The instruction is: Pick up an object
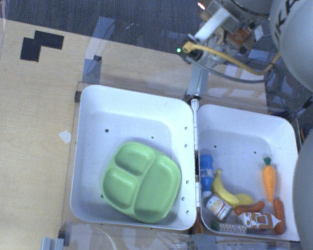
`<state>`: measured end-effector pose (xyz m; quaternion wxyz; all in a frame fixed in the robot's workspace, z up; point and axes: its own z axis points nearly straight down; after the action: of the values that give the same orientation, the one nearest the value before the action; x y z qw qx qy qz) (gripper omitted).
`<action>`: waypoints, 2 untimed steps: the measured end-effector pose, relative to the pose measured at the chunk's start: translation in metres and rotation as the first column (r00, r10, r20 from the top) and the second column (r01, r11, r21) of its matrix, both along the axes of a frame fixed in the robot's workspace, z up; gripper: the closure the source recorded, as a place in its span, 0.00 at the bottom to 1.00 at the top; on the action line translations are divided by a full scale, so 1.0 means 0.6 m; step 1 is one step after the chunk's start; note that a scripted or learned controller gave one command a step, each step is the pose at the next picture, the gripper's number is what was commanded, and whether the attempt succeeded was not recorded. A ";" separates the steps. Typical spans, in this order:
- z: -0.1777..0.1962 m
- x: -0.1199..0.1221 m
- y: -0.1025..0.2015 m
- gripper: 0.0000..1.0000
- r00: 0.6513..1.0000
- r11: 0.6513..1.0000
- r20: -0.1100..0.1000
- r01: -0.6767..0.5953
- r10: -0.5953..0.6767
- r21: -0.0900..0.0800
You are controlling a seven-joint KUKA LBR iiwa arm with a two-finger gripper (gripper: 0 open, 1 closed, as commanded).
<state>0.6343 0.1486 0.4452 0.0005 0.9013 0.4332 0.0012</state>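
The left bin [105, 114] holds a green divided plate [142, 180], lying flat toward its front. Along the front of the right bin [243, 131] lie a blue bottle [205, 171], a yellow banana [229, 193], an orange carrot [269, 180], a small jar [217, 207], a red sausage [249, 207] and a small carton [255, 222]. My gripper [228, 28] hangs high above the back edge of the bench, over the seam between the two bins and well clear of every object.
The grey arm bulks over the right edge, above the right bin's right side. A metal post [194, 85] stands behind the seam between the bins. Black marks [40, 45] lie on the wooden bench at the far left.
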 end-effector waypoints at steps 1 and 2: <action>0.017 0.001 0.003 1.00 1.000 1.000 0.001 -0.007 0.007 0.000; 0.035 0.001 0.005 1.00 1.000 1.000 0.004 -0.015 0.015 0.001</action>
<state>0.6351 0.1519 0.4664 0.0010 0.8980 0.4401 0.0031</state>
